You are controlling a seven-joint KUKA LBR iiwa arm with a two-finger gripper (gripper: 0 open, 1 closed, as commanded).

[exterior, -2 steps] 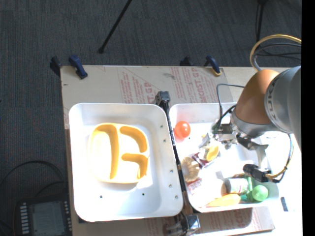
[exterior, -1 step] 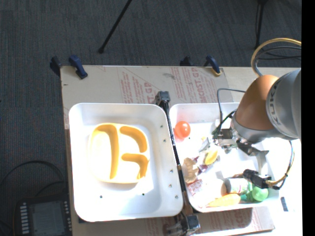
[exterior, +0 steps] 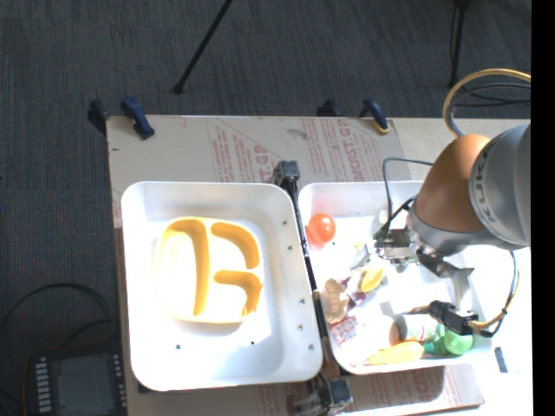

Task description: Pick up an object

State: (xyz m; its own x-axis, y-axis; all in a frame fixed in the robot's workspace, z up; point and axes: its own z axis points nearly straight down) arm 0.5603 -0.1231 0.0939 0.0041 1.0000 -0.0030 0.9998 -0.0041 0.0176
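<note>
In the right bin (exterior: 347, 204) lies a heap of small objects. A red-orange ball (exterior: 322, 228) rests near the bin's far left corner. A yellow piece (exterior: 371, 278), a purple piece (exterior: 357, 295) and a brown lump (exterior: 333, 295) crowd the middle left. A red-and-white packet (exterior: 344, 328), a yellow-orange wedge (exterior: 395, 353), a grey can (exterior: 409, 328) and a green toy (exterior: 449, 341) lie along the near side. The gripper (exterior: 382, 251) hangs low over the bin's middle, just above the yellow piece and to the right of the ball.
The left bin (exterior: 139, 232) holds a white divided plate with orange ridges (exterior: 211, 268). A black clamp (exterior: 288, 173) joins the bins at the far side. The grey arm (exterior: 486, 189) covers the right bin's far right corner. Blue clamps (exterior: 136, 115) grip the bench's back edge.
</note>
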